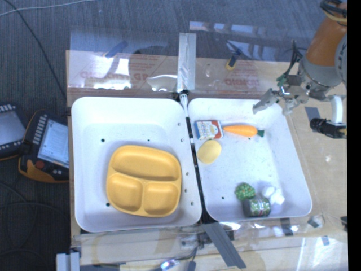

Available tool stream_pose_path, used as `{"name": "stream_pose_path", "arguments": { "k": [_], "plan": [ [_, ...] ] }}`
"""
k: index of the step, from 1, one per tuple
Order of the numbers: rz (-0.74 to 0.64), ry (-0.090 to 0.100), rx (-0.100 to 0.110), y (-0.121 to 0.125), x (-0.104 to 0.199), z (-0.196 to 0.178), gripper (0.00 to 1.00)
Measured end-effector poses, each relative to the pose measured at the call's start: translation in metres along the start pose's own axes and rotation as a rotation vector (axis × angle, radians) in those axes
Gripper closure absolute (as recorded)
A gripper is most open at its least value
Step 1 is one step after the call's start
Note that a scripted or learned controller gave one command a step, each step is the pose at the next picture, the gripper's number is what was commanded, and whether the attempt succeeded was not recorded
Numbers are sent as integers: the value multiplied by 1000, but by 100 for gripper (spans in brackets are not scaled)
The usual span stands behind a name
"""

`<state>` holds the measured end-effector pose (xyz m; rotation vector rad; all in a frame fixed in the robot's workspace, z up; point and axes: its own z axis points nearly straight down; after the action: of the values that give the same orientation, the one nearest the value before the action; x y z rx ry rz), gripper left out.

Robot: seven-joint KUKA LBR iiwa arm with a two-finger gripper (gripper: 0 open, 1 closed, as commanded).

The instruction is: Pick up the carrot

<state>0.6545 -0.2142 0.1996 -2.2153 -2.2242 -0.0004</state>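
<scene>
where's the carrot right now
In the camera view the carrot lies in the right bin, near its far edge, just right of the small carton and above the lemon.

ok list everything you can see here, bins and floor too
left bin: 1, white, left half of the bench
right bin: 1, white, right half of the bench
tray: 1, yellow, three compartments, in the left bin
carrot: 1, orange with green end, lying flat near the top of the right bin
carton: 1, white and blue, right bin, just left of the carrot
lemon: 1, pale yellow, right bin, below the carton
broccoli: 1, green, near the right bin's lower edge
can: 1, dark green, on its side below the broccoli
white item: 1, beside the can, too small to identify
pendant: 1, orange and black, on the floor at left
arm: 1, grey with orange band, upper right
claw: 1, over the right bin's top right corner, apart from the carrot
</scene>
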Motion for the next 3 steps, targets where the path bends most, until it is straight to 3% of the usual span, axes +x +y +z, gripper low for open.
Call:
{"name": "stream_pose_path", "arguments": {
  "k": [1,2,3],
  "plan": [
    [-86,-5,-2,10,18,105,0],
    [-225,-8,-10,-34,15,110,0],
    [-299,-8,-12,-80,56,109,0]
  ]
}}
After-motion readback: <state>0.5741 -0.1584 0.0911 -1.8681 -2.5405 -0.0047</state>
